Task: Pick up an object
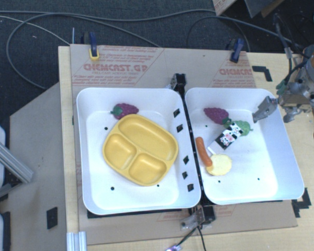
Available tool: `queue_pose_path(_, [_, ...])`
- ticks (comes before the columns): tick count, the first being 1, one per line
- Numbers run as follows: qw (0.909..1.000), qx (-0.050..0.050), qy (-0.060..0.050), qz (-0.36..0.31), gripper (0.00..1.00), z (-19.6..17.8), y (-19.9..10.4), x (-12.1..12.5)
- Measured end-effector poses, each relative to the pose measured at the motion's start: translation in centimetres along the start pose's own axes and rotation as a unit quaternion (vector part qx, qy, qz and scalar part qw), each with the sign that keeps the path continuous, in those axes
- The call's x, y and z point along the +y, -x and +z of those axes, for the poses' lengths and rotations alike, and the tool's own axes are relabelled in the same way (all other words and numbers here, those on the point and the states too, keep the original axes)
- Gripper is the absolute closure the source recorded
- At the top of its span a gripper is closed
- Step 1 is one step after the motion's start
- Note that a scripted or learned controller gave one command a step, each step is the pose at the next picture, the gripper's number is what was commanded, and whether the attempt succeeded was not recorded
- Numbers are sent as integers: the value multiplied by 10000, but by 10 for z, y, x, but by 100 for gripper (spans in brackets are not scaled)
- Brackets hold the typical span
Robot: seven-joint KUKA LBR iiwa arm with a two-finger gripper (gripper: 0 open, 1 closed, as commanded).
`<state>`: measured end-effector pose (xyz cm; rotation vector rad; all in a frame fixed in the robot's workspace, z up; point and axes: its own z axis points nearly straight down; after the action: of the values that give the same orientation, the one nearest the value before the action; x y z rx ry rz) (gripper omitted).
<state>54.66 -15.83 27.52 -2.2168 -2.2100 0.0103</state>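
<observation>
The right bin (272, 184) holds a purple grape bunch (215, 114), a green toy (241, 126), a black-and-white block (228, 137), an orange sausage-like piece (203, 150) and a pale yellow round piece (220, 165). My gripper (276, 112) hangs at that bin's upper right corner, to the right of the green toy and apart from it. Its fingers (264, 109) are spread open with nothing between them.
In the left bin (89, 156) lie a yellow divided plate (140, 149) and a second purple grape bunch (124, 109). A black divider with clips (184, 140) runs between the bins. Cables lie on the dark floor behind the bench.
</observation>
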Motion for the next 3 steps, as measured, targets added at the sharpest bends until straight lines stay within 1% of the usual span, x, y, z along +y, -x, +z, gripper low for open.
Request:
queue_pose_path(1, [10000, -13, 58, -16, 0, -6, 0, 2])
queue_pose_path(2, [10000, -2, 25, -11, 0, 57, 2, 0])
queue_pose_path(3, [10000, -4, 36, -13, 0, 100, 3, -2])
